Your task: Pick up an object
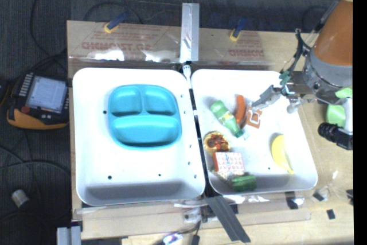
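The right bin (298, 140) holds several small items. A green bottle (225, 116) lies near its middle, with an orange-red carrot-like piece (241, 109) and a small orange-and-white card (254, 119) beside it. In the lower right part lies a yellow banana (280, 152). Toward the front are a round brown item (216, 140), a red-and-white patterned box (229, 163) and a dark green piece (243, 182). My gripper (274, 97) hangs over the bin's upper right part. It is just right of the card and carrot piece, and nothing is visibly held in it.
The left bin (92, 175) carries a blue divided plate (143, 115). A metal divider post (190, 31) stands at the back between the bins. A handheld device (40, 97) lies on the floor to the left. The arm's orange band (338, 26) is at the right edge.
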{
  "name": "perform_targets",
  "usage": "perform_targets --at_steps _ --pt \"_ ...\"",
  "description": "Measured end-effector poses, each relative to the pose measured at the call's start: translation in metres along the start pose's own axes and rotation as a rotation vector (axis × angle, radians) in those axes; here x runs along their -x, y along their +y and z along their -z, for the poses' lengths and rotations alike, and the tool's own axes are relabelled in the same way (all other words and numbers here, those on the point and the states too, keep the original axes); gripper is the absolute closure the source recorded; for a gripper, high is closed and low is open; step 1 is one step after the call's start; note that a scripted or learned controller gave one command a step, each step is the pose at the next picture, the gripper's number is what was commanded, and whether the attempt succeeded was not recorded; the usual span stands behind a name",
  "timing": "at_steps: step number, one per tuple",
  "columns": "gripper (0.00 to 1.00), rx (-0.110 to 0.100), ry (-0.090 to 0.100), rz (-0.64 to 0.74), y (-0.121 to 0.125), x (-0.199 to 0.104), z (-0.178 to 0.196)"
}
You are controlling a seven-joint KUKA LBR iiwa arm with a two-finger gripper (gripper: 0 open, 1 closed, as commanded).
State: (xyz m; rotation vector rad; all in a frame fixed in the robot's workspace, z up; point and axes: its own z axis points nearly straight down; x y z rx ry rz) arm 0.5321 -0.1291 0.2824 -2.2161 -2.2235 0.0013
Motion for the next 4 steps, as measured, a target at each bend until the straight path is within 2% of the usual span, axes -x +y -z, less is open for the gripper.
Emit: perform_targets --at_steps 1,2,3,4 --pt "0.0 -0.002 -0.002 -0.218 0.017 0.027 -0.125" --pt "0.0 0.0 -0.005 -0.165 0.047 0.017 -0.19" --pt "1.0 -0.002 0.002 -0.162 0.047 0.014 -0.181" --pt "1.0 -0.002 -0.002 -0.244 0.074 -0.093 -0.085"
